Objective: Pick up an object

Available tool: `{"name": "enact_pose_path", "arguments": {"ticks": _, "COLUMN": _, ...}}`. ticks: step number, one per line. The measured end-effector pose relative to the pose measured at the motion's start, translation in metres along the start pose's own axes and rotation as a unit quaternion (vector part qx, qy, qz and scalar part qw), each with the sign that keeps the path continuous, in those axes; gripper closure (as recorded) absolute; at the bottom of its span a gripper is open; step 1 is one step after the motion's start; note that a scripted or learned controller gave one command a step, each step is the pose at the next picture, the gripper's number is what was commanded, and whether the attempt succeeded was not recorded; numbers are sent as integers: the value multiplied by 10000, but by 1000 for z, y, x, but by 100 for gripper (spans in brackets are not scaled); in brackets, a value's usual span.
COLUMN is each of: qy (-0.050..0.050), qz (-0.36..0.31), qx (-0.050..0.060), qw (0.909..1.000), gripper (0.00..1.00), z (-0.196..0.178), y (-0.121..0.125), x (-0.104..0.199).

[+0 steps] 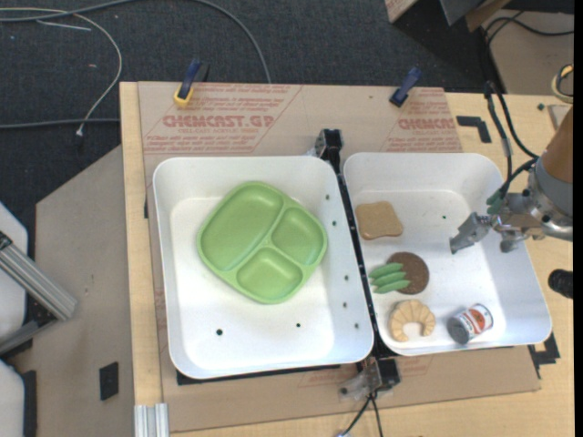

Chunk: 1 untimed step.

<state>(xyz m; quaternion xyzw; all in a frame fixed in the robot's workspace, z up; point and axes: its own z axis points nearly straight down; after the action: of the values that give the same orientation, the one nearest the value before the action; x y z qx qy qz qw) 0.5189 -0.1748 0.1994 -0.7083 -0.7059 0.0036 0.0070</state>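
Observation:
The right bin (pixel 474 169) holds a slice of toast (pixel 378 219), a brown disc with green beans on it (pixel 402 273), a croissant (pixel 413 319) and a small red-and-white can (pixel 470 323) lying on its side. My gripper (pixel 485 230) hangs over the right part of this bin, to the right of the toast and above the can. Nothing shows between its fingers. The left bin (pixel 182 244) carries a green divided plate (pixel 262 241).
Both bins rest on a cardboard sheet (pixel 273 116) held by blue clamps (pixel 189 80) at the back edge. Cables run over the dark floor behind. A black latch (pixel 330 142) sits between the bins at the back.

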Motion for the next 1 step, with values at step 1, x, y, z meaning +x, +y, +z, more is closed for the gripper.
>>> {"name": "enact_pose_path", "arguments": {"ticks": 1, "qy": -16, "qz": -18, "qx": -66, "qw": 10000, "gripper": 0, "z": -7, "y": 3, "x": 0}}
